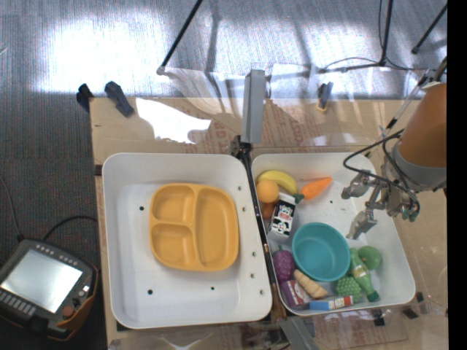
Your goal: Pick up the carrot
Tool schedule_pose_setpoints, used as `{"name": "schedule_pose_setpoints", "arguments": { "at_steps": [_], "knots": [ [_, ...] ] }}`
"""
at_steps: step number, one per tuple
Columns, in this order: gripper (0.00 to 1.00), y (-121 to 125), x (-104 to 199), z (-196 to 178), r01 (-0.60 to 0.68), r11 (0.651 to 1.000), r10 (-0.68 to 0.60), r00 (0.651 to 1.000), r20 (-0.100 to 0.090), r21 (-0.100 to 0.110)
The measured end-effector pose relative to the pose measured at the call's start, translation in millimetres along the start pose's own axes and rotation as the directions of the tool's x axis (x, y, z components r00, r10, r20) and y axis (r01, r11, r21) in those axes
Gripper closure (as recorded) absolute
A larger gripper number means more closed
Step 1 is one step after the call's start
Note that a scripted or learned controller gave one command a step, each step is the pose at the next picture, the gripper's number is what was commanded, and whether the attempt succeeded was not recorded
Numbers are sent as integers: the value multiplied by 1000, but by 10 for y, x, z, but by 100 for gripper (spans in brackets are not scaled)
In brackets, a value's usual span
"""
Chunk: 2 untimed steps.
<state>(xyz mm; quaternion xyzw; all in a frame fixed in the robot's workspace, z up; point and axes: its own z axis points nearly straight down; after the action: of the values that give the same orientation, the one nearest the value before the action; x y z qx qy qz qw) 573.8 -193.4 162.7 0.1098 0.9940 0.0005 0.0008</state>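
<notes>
Grey carpet with bright patches of light fills the background, crossed by the thin black legs of stands, and a wooden bench (182, 126) stands in front of it bearing two shallow white bins side by side. On the floor at lower left lies a handheld control pendant (44, 286) with a pale screen.

In the left bin (124, 173) lies a yellow divided plate (195, 226) with three compartments, near the middle of the bin.

The right bin (405, 279) is crowded with toy food. The carrot (316, 188), orange with a small green tip, lies tilted near the bin's far wall, just right of a yellow banana (279, 180) and an orange fruit (267, 191). Below these stands a small black and white carton (283, 218). A teal bowl (320, 251) sits near the middle of the bin, with a purple item (283, 265) to its left, a breadstick-like piece (311, 284) at its near edge, and green vegetables (363, 268) to its right.

The arm reaches in from the right, its orange band at the edge of the view. The gripper (363, 223) hangs over the right part of the right bin, to the right of the bowl and well apart from the carrot. Its fingers (358, 228) point downward; nothing is seen between them, and whether they are spread or closed cannot be told.
</notes>
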Motion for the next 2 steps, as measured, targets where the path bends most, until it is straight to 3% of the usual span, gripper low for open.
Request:
{"name": "schedule_pose_setpoints", "arguments": {
  "at_steps": [1, 2],
  "knots": [
    [0, 257, -544, 598, -103, 995, 103, 995, 12, 0],
    [0, 886, -337, 745, -196, 981, 196, 981, 0, 2]
  ]
}}
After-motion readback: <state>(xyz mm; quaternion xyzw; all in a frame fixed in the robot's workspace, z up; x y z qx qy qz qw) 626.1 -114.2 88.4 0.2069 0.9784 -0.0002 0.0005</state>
